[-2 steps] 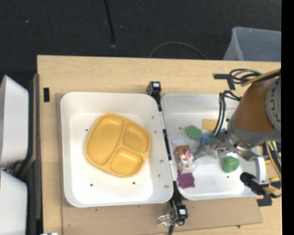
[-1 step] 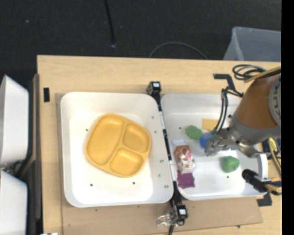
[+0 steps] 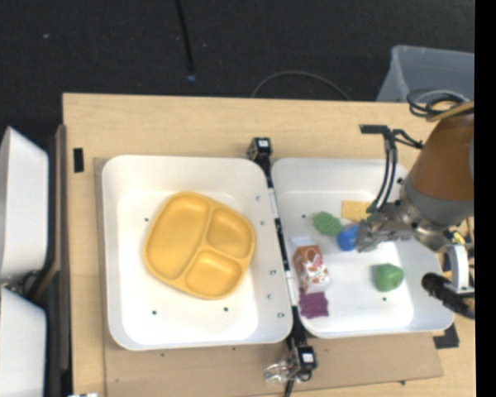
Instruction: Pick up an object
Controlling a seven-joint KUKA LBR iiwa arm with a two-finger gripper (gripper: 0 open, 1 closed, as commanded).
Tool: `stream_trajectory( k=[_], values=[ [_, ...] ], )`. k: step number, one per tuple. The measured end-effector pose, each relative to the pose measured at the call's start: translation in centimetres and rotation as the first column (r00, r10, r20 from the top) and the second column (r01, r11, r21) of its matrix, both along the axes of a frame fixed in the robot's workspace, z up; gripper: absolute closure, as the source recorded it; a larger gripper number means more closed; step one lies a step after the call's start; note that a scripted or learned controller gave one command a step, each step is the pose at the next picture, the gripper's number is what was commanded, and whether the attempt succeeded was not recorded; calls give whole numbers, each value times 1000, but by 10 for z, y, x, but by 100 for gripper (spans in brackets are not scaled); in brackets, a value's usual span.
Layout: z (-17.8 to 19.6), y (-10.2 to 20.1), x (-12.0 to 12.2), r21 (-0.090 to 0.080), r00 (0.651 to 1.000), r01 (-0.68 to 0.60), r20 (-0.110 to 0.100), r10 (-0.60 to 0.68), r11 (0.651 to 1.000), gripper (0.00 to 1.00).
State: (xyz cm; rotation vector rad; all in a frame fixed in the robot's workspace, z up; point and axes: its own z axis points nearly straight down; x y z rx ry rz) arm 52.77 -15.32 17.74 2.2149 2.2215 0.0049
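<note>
The gripper [image 3: 365,240] hangs low in the right bin [image 3: 355,321], just right of a blue ball [image 3: 346,239] and seemingly touching it; how its jaws stand cannot be told. A green lump [image 3: 327,222] lies just left of the ball, a yellow block [image 3: 355,209] just beyond, a green ball [image 3: 388,277] nearer. A yellow tray [image 3: 200,245] sits in the left bin [image 3: 128,321] on the tabletop [image 3: 190,114].

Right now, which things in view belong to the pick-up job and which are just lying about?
Job:
tool
blue ball
green lump
green block
yellow piece
red-and-white packet
purple piece
right bin

Lying about:
yellow divided tray
left bin
</note>
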Motion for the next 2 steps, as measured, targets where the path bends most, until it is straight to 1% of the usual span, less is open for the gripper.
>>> stream_trajectory(
  k=[1,2],
  values=[
    [52,-5,11,-1,1000,0,2,0,1000,100],
    [64,-6,12,1,1000,-1,-2,1,1000,100]
  ],
)
